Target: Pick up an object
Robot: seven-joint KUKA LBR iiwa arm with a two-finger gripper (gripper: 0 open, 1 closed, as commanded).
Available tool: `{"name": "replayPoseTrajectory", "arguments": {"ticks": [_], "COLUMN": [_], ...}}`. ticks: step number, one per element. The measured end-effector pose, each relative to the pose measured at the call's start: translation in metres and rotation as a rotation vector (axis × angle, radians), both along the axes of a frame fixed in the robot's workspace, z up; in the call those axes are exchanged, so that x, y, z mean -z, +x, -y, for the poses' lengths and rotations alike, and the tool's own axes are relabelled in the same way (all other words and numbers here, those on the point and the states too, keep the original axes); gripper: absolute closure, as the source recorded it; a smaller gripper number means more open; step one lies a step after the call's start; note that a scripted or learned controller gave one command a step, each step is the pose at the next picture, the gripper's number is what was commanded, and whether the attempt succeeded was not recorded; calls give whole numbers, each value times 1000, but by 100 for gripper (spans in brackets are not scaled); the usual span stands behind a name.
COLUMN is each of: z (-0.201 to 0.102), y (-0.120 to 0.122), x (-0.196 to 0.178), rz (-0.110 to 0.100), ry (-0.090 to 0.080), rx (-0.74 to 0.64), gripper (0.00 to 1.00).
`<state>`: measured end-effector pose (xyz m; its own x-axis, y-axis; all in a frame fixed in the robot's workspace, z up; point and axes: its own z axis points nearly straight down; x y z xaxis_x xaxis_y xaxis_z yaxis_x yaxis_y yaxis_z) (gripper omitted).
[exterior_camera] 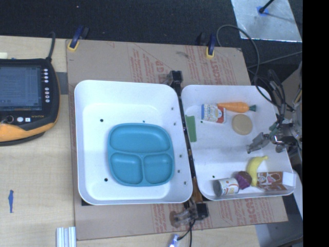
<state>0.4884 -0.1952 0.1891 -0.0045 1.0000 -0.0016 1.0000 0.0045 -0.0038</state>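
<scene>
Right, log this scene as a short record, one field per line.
left bin: holds a blue divided plate
right bin: carrot, small carton, tan round disc, green strip by the left wall, banana, purple item, can on its side, flat packet
gripper: over the right bin's right side, above the banana, nothing seen between the fingers
bench, left: tablet pendant
</scene>
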Motion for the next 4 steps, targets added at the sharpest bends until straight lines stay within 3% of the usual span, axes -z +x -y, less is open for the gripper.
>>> {"name": "replayPoseTrajectory", "arguments": {"ticks": [1, 2, 3, 4], "z": [3, 6, -24, -6], "y": [-13, 98, 159, 100], "x": [98, 97, 11, 30], "rz": [-2, 3, 3, 0], "ry": [2, 2, 2, 0], "rx": [-1, 1, 0, 0], "gripper": [0, 0, 0, 0]}}
